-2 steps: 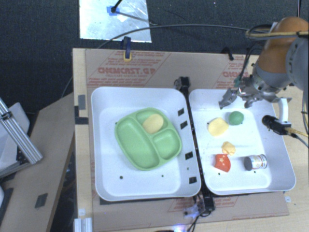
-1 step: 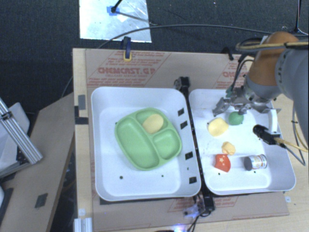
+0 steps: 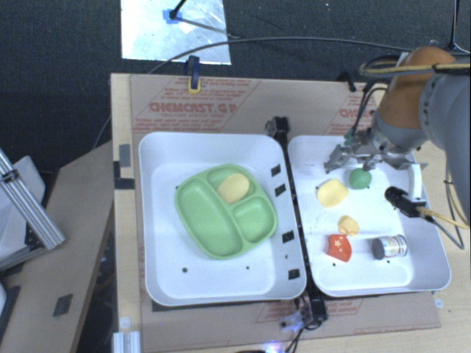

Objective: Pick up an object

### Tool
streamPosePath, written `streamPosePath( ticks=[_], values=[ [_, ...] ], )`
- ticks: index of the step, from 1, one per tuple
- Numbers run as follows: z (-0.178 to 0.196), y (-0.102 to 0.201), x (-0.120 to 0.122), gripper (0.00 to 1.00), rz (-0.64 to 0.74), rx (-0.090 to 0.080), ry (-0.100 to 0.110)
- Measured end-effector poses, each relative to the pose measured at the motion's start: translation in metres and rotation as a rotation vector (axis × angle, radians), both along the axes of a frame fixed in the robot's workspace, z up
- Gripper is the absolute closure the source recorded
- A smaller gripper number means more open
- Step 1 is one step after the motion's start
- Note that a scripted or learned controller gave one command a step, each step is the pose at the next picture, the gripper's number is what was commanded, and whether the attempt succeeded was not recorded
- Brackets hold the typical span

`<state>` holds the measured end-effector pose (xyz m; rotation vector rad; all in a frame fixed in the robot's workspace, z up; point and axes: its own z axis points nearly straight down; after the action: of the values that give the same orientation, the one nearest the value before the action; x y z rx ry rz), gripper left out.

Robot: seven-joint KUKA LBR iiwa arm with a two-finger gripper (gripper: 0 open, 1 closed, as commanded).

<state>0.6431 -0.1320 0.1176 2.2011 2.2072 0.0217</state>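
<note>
Hovering tool (image 3: pixel 358 155) – grip state unclear | green ball (image 3: pixel 360 178) just below – right bin (image 3: pixel 427 271)

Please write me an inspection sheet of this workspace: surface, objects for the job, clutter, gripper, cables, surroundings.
Surface: two white bins side by side, left bin and right bin, on a printed board.
Job's things: in the right bin, a green ball, yellow lump, small yellow piece, red piece, metal can lying down.
Clutter: green divided plate in the left bin, with a yellow item in its upper compartment.
Gripper: gripper low over the right bin, beside the green ball.
Cables: yellow cable over the right rim.
Surroundings: dark floor, foil sheet.
</note>
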Motion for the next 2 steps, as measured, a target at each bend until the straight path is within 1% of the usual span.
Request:
streamPosePath(
  ticks=[1, 2],
  values=[
    [0.010, 0.000, 0.001, 1.00, 0.000, 0.000, -0.002],
    [0.061, 0.000, 0.012, 1.00, 0.003, 0.006, 0.020]
  ],
)
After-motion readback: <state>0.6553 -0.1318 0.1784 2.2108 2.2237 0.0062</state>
